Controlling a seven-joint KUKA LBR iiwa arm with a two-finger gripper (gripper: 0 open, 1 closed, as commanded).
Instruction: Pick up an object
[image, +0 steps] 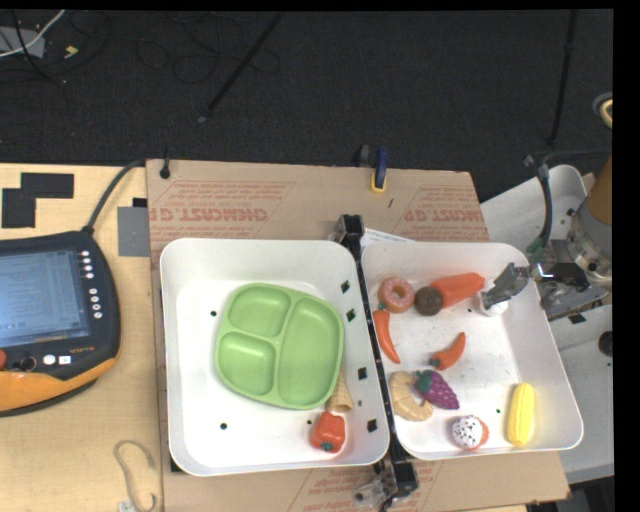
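The right bin holds several toy foods: a pink donut, a brown ball, a carrot, a long orange pepper, a small red chili, purple grapes, a beige pastry, a white and red speckled piece and a yellow corn cob. My gripper hangs over the bin's upper right part, just right of the carrot's tip. I see nothing held in it.
The left bin holds a green divided plate, a cone and a red tomato-like toy. A black divider runs between the bins. A teach pendant lies at the far left.
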